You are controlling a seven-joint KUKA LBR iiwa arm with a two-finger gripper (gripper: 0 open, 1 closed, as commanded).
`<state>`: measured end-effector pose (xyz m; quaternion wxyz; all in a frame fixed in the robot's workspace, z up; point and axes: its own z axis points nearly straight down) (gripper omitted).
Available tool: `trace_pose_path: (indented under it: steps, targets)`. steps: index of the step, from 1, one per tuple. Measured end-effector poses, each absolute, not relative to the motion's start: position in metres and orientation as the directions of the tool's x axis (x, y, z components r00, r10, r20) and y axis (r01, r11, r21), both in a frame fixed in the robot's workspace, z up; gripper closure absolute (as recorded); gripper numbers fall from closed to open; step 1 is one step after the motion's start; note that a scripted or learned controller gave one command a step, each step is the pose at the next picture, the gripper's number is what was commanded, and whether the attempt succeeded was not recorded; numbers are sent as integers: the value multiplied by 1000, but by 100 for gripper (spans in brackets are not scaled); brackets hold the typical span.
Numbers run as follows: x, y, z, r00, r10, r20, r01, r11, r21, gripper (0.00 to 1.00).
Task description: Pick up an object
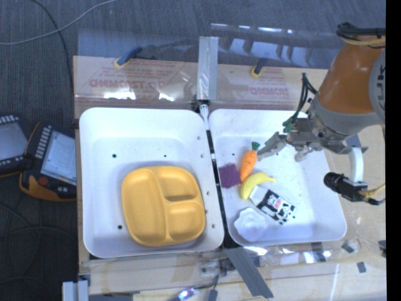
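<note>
Grey arm with orange band (354, 74) reaches in over the right shallow white plastic bin (326, 218). Two-finger gripper (285, 146) hangs above that bin's upper middle, fingers splayed apart, nothing between them: one finger (270, 145) points out toward the bin divider, the other sits closer to the wrist.

Relative to the gripper:
- small orange plastic carrot with green top (249, 162), just beside the extended fingertip, on the divider side and slightly toward the bin's near edge. Not touching as far as I can tell.
- yellow plastic banana (255, 184), below the carrot, touching or overlapping its tip.
- purple soft-looking lump (229, 175), further toward the divider, next to carrot and banana.
- black-and-white patterned flat packet (276, 205), nearer the front edge, tilted, just beside the banana.
- white crumpled object (250, 224), furthest from the gripper, in the bin's front corner by the divider. What it is I can't tell.

Left shallow white plastic bin (100, 149), well apart from the gripper across the divider, holds a yellow three-compartment plastic tray (164, 204) lying flat in its front half.

Black-and-orange handheld pendant (47, 162) lies on the dark floor beyond the left bin.
</note>
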<state>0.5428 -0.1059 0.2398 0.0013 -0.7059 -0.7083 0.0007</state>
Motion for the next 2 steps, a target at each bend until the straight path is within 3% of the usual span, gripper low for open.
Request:
trace_pose_path:
  steps: [1, 2]
  targets:
    - [578, -103, 127, -134, 991, 1, 991, 134, -3, 0]
    - [605, -104, 91, -195, 981, -6, 981, 195, 14, 0]
